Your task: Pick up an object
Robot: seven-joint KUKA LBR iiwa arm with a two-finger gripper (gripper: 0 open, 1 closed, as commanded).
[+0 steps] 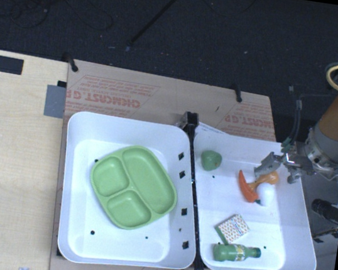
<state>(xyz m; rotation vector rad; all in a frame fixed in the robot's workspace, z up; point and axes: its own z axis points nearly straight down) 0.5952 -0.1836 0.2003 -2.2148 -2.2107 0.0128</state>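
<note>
My gripper [279,170] hangs over the right bin's far right part, its two fingers spread open. Just below it lie an orange curved piece [247,185] and a small white rounded object [266,194], touching each other. An orange tip shows right under the fingers, but nothing is clamped between them. The same bin [286,239] also holds a green round lump [211,160] at its far left, a small checkered packet [233,226], and a green bottle [236,252] lying on its side near the front.
The left bin [74,211] holds a green divided plate [133,186]. A black divider [188,191] runs between the two bins. Both rest on cardboard [162,98], with a wooden bench top [4,169] to the left.
</note>
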